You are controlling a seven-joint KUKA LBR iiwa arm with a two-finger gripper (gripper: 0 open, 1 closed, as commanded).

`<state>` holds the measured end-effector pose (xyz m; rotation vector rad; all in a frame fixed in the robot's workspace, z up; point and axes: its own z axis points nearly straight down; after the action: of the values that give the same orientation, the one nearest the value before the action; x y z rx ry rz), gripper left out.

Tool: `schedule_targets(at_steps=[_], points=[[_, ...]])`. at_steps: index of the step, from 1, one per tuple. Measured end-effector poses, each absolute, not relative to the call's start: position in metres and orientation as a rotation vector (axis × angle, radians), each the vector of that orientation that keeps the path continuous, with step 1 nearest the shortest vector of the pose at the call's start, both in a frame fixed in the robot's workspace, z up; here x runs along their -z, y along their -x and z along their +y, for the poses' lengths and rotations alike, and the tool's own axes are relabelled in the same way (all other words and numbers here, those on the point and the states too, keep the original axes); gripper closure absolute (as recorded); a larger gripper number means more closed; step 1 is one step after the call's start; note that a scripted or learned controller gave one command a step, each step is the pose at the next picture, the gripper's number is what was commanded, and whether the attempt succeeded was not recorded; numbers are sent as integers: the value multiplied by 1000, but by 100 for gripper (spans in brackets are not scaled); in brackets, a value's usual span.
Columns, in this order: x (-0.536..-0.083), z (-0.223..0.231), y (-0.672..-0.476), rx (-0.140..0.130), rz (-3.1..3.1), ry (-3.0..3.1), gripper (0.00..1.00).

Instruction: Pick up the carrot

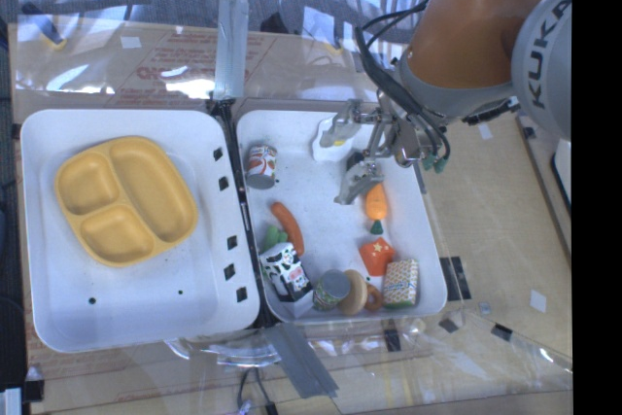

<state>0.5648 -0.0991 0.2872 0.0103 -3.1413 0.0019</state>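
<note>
Hanging over the upper right part of the right bin (292, 123), the gripper (356, 182) points down toward the bin floor, its metal fingers just left of the carrot (376, 201); whether they are spread or closed cannot be told from this angle, and nothing is seen between them. That carrot is a short orange piece lying near the bin's right wall, about halfway down, close to the fingertips but not visibly gripped.

Several other things share the right bin. A small can (259, 165) with a red and white label sits near the left wall toward the top. Below it lies a long orange-red sausage-shaped toy (288, 225), slanting down to the right, with a bit of green (275, 236) at its lower left. A black and white carton (284, 270) stands tilted in the lower left corner. Beside it along the bottom wall are a grey-topped tin (332, 290), a brown ring-shaped piece (359, 293) and a pale patterned block (400, 282). A red strawberry-like toy (377, 255) with a green top lies just above the block. A white object (329, 142) rests near the top wall, partly behind the gripper's body.

On the left, the other bin (39, 238) holds a yellow divided tray (124, 199) with three compartments, set at a slant toward the upper left.

Both bins sit touching side by side on the bench (486, 238).
</note>
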Motion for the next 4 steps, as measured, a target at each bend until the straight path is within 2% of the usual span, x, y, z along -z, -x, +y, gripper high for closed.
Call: schedule_targets(at_steps=[1, 2, 3, 4], points=[[-244, -151, -580, 1, -3130, -224, 0], [-93, -209, -582, -1, -3142, -156, 0], [-105, -207, -584, -3, -3145, -169, 100], [-193, -210, -659, -6, -3126, -402, 100]])
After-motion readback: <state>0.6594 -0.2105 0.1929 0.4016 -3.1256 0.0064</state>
